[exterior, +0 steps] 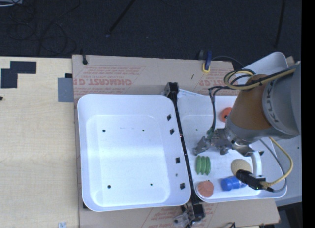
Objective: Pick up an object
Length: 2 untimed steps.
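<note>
My gripper (201,148) hangs low over the right bin (193,108), near its left-middle part, just above a green ridged object (203,165). Nothing shows between its fingers. A salmon round piece (205,188) lies at the bin's front left. A blue cylinder (229,183) lies to the right of it. A tan round object (240,165) sits under the wrist, partly hidden. An orange object (225,114) peeks out behind the arm's orange band at the back.
The left bin (128,150) stands beside the right one, separated by a black divider rail (179,138). Both rest on a cardboard sheet (123,77). The arm's grey body covers much of the right bin's right half.
</note>
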Each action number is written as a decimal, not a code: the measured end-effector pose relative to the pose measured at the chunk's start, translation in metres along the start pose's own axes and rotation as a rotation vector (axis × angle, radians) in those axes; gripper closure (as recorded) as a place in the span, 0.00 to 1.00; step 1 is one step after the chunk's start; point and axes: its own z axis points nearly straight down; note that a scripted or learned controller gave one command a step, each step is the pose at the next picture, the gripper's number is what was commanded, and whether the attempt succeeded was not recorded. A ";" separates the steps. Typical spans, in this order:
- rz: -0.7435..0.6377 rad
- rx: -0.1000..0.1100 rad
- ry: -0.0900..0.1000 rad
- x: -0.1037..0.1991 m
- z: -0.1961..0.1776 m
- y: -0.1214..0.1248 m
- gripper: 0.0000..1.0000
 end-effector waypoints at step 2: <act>0.000 -0.008 -0.002 -0.004 0.000 0.042 1.00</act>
